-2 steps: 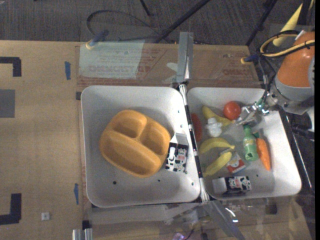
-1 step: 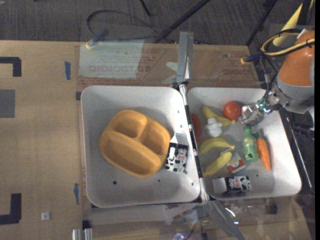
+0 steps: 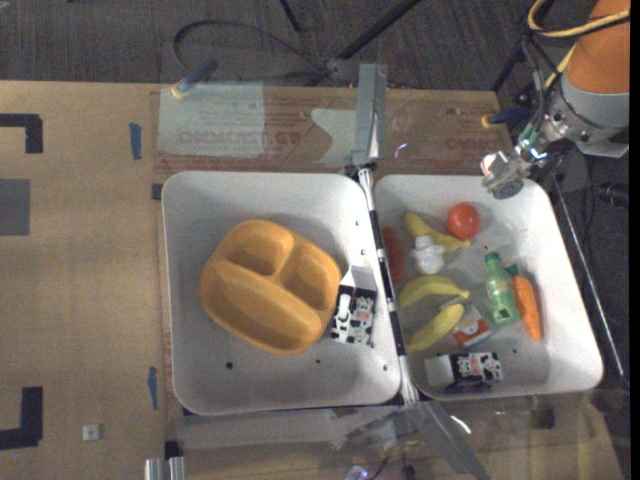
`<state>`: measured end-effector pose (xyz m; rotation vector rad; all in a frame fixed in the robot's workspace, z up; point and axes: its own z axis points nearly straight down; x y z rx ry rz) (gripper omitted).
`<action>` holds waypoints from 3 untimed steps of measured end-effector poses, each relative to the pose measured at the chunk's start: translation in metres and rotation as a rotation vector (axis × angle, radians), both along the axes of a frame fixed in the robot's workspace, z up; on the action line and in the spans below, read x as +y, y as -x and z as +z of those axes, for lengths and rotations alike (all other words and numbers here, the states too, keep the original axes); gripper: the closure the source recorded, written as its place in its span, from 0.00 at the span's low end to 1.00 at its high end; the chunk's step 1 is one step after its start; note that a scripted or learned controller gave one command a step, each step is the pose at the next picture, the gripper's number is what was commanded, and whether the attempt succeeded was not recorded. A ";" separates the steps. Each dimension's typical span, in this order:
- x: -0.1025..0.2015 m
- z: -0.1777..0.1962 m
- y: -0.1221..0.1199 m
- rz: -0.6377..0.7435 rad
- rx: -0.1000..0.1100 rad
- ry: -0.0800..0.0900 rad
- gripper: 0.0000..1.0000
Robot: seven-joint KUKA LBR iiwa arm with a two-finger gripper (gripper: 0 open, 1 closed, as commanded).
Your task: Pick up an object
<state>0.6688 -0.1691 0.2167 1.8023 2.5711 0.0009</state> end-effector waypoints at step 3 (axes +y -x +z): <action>0.087 0.029 0.072 1.300 0.002 -0.003 1.00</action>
